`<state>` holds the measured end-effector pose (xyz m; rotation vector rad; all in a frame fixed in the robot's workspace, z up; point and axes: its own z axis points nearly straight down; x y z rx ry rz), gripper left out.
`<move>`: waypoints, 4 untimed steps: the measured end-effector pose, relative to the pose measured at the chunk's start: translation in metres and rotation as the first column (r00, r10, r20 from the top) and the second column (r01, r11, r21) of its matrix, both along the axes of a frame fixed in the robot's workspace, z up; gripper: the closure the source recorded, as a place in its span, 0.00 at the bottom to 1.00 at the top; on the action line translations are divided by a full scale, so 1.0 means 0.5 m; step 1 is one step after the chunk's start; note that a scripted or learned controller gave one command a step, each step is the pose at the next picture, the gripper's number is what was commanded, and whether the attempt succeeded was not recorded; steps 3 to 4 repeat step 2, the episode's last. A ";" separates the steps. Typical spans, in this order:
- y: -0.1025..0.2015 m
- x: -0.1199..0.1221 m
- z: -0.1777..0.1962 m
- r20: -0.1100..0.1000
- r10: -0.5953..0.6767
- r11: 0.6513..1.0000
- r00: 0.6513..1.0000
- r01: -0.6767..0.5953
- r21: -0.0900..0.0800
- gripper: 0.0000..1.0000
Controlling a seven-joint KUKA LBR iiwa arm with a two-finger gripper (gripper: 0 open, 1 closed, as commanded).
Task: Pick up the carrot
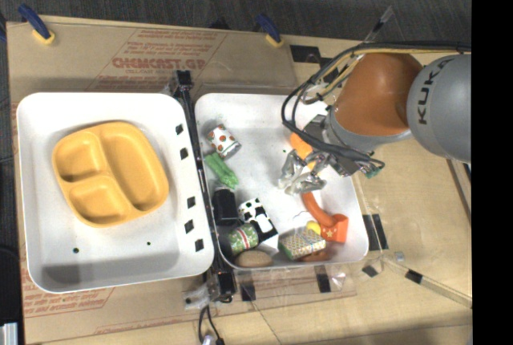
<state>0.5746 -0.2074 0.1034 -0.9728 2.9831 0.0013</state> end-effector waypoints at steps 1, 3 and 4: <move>0.147 -0.098 0.063 0.007 0.096 0.995 0.995 -0.096 -0.005 1.00; 0.058 -0.122 0.161 0.001 0.404 0.915 0.915 -0.404 -0.005 1.00; 0.058 -0.122 0.161 0.001 0.404 0.915 0.915 -0.404 -0.005 1.00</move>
